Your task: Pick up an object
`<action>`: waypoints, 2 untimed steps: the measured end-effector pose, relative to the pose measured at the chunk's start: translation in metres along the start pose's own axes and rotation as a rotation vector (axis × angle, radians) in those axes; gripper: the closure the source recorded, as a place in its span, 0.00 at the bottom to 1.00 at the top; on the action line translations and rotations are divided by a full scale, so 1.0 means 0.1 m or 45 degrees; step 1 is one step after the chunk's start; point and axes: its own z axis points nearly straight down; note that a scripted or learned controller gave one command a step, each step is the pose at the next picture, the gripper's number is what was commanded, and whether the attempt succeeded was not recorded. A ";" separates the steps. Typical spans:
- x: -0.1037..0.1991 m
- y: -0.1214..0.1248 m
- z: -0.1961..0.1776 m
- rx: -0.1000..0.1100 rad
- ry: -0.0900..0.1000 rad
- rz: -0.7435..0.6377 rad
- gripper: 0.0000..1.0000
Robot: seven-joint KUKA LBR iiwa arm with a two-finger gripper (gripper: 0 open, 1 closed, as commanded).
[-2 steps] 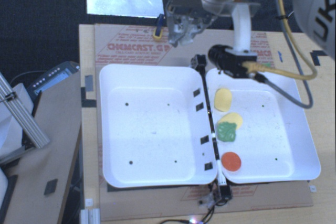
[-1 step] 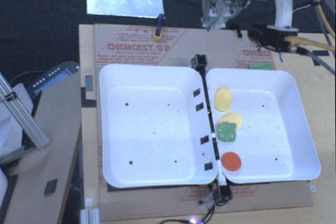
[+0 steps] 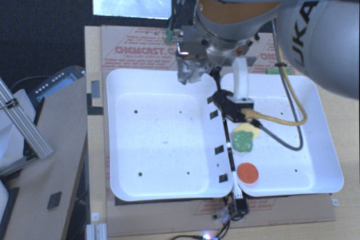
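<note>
1. Left white shallow plastic bin (image 3: 157, 137), centre-left of frame: nothing to grab here, just a bare floor with a few dark specks.
2. Two-finger metal gripper (image 3: 190, 71), upper middle of frame, hangs over the left bin's upper right corner, just left of the seam between the bins. Cannot tell how wide it is set, and nothing is visibly held.
3. The seam runs top to bottom in frame with small black square tabs (image 3: 219, 150) along it. Any move to the targets has to cross this raised double rim.
4. Key relation: every candidate lies to the lower right of the gripper, across the seam, in the left strip of the right white shallow plastic bin (image 3: 323, 121).
5. Green rounded lump (image 3: 243, 142), centre-right of frame, sits just beside the seam wall. It has no clear long axis. A pale yellow soft-looking piece (image 3: 248, 130) touches its upper edge, so a grasp there would likely disturb both.
6. Orange-red flat round disc (image 3: 247, 173), lower right of centre, sits apart from the green lump. It is round, so approach angle doesn't matter, but it is low-profile and close to the bin's lower left corner.
7. Open room: the right bin's floor right of the objects is bare, so I'd judge clearance better on that side than on the seam side.
8. Judgement: nothing picked yet. Next comes a traverse to the lower right, then a descent.
</note>
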 end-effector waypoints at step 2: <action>0.43 0.34 0.67 -0.033 0.009 0.006 1.00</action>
